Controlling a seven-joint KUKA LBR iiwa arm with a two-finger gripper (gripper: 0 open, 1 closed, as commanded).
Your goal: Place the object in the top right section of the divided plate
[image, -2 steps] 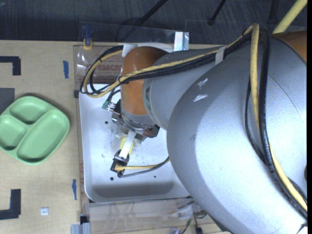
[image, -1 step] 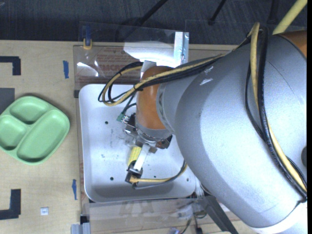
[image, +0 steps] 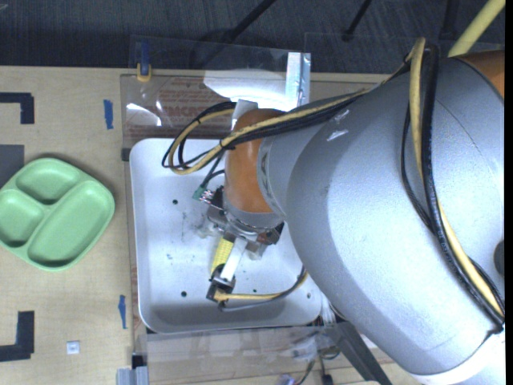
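The green divided plate (image: 70,221) lies on the wooden bench at the far left, outside the bin, and all three of its sections are bare. My gripper (image: 240,239) reaches down into the white bin (image: 160,215) at the centre, close to the bin floor. The orange band and grey wrist above it hide its fingers. I see nothing held at the gripper.
The big grey arm covers the right half of the view and the bin's right side. A clear plastic wall with white paper (image: 248,87) stands behind the bin. A few small dark specks (image: 175,204) dot the bin floor. Black tape marks (image: 20,107) sit on the bench at left.
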